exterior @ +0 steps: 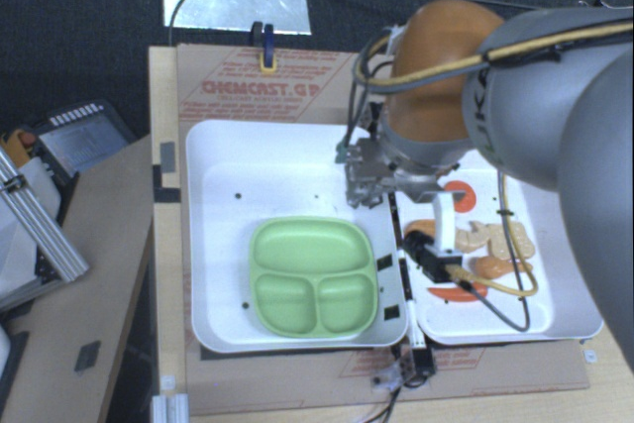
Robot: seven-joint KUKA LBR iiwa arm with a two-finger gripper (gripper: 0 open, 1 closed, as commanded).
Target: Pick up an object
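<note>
My gripper (363, 185) hangs over the right rim of the left bin (223, 213), just beside the divide between the two bins. In the right bin (555, 312) lie several small food-like pieces: a red-orange round one (463, 197), pale tan chunks (490, 237), an orange piece (492, 265), a thin red strip (453, 292) and a small orange bit (419, 228). These pieces lie to the right of and below the gripper. The arm's grey body and orange band hide the far part of the right bin.
A light green divided plate (313, 274) sits in the front half of the left bin, below and left of the gripper. Cardboard (258, 84) lies under the bins at the back. A wooden side table (89, 243) with metal rails stands at the left.
</note>
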